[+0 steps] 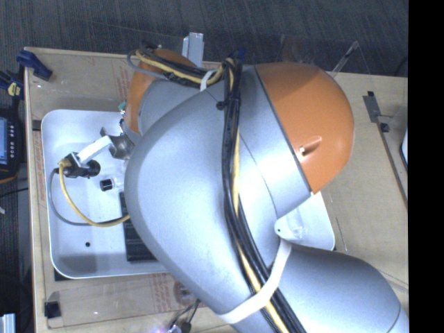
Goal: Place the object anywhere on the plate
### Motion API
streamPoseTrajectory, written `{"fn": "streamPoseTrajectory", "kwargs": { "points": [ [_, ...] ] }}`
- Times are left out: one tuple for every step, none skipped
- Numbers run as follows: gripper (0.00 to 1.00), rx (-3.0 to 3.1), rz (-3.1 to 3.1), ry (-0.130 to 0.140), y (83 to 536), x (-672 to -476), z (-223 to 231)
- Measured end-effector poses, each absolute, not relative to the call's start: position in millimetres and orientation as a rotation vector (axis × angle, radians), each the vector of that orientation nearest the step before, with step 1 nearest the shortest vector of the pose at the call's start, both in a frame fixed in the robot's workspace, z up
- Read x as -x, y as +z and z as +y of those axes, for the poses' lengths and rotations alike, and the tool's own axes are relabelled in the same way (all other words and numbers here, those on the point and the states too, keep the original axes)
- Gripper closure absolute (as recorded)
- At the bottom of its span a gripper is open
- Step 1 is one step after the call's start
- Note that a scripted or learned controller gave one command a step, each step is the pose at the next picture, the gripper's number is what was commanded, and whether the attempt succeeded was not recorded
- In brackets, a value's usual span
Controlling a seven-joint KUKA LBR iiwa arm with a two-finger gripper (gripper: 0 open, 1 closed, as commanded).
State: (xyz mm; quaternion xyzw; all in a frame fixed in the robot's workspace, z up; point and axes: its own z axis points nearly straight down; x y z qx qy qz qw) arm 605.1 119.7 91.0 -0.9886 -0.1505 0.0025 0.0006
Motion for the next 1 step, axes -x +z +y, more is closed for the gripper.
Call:
{"fn": "streamPoseTrajectory", "kwargs": {
  "points": [
    [1.00,3.125,-0.322,0.003,191.6,-599.0,42.8]
  ]
}}
